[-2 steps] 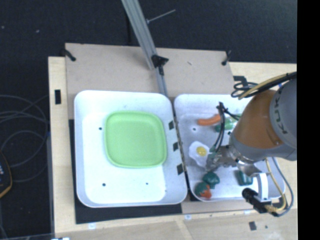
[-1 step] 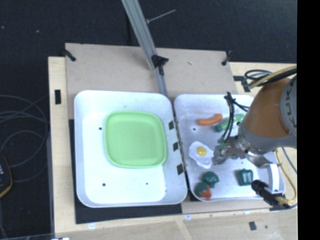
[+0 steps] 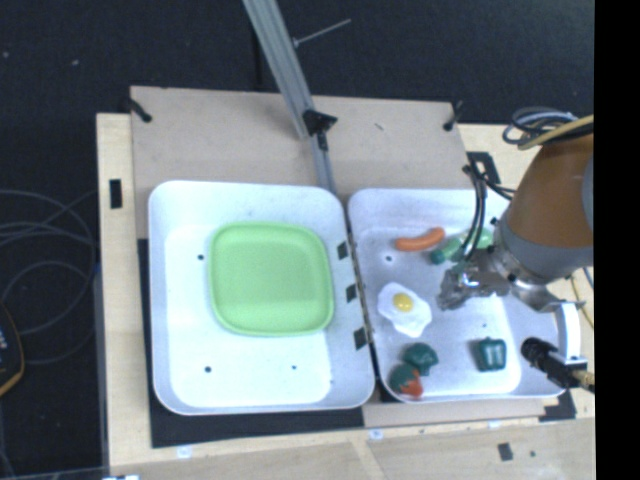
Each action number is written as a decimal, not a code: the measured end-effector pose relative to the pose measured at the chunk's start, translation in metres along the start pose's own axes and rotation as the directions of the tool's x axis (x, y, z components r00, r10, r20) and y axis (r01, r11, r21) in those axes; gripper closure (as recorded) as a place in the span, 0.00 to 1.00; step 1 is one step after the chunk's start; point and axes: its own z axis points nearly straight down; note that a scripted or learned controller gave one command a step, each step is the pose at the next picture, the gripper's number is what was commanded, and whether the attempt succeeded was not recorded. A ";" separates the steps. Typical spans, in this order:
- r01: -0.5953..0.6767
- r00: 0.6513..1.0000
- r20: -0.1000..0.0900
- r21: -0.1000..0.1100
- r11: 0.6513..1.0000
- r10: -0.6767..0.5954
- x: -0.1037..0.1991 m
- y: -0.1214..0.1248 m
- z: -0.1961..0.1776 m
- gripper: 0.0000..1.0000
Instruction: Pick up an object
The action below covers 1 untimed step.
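Orange-banded and bulky, the arm [image 3: 548, 208] stands highest over the bench, so it sits closest to the lens, reaching in over the right bin [image 3: 372, 220]. Below it the gripper [image 3: 458, 290] hangs low in that bin, just right of the fried egg [image 3: 404, 306], which serves as the landmark. Whether its jaws stand wide or narrow cannot be told at this slant, and nothing can be seen between them.

Around the egg lie the candidates: an orange sausage [image 3: 418, 239] above it, a green piece [image 3: 443, 254] up and to the right beside the gripper, a dark green vegetable [image 3: 421, 356] below with a red-tipped piece [image 3: 406, 377] touching it, and a green pepper [image 3: 489, 354] down and to the right. Well left of the egg, the other bin [image 3: 170, 268] holds a green plate [image 3: 270, 277].

By my reading this is the approach step: the tool is down among the toys with no catch made. Next it needs to settle squarely over one item, probably the egg or the green piece, then close and lift.
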 end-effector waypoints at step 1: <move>0.000 1.000 0.000 0.000 1.000 0.000 0.000 0.010 -0.047 1.00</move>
